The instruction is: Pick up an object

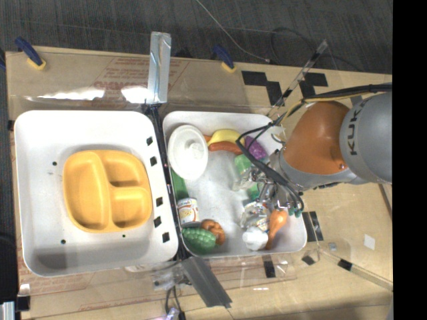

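- Leftmost, in the left half of the frame, we see the left bin [27, 179] on the counter [87, 79], and a yellow divided tray [107, 189] lies in its middle, well apart from the work.
- Next, right of centre, the right bin [220, 195] holds the clutter we may pick from: a white bowl [188, 151] at its upper left, a banana [223, 137] and a purple piece [255, 147] along the top, a small can [187, 212] and a green bumpy toy [199, 239] at lower left.
- Further right, at the bin's lower right, a carrot-like orange toy [277, 223] and a white round item [253, 239] lie touching each other, just under the arm's end.
- We judge the step to be a descent onto that lower-right cluster; to do it well we would centre over one item, so neighbours are not dragged along.
- At the right, the claw [267, 202] sits among cables and clear pieces; we cannot tell how wide it stands, nor whether anything is between its parts.
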You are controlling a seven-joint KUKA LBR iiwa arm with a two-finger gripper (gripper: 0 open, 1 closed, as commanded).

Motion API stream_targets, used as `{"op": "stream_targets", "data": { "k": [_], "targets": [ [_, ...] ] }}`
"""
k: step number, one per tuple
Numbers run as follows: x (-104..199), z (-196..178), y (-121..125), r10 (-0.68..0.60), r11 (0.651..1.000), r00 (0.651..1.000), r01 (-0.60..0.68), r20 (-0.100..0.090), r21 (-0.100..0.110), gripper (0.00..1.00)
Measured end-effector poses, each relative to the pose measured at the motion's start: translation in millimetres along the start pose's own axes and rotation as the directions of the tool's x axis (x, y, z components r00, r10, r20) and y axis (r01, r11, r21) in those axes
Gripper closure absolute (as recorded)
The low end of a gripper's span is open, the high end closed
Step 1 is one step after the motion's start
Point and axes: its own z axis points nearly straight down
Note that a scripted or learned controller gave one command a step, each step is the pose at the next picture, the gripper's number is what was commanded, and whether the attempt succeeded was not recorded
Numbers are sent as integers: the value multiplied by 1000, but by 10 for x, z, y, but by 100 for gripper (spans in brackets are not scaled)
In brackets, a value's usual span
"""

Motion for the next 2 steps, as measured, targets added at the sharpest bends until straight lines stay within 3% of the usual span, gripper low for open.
{"op": "stream_targets", "data": {
  "k": [1,2],
  "targets": [
    [-25,-113,17,-8,1000,1000,8,4,1,100],
    [467,14,516,302,953,953,-302,-4,1,100]
  ]
}}
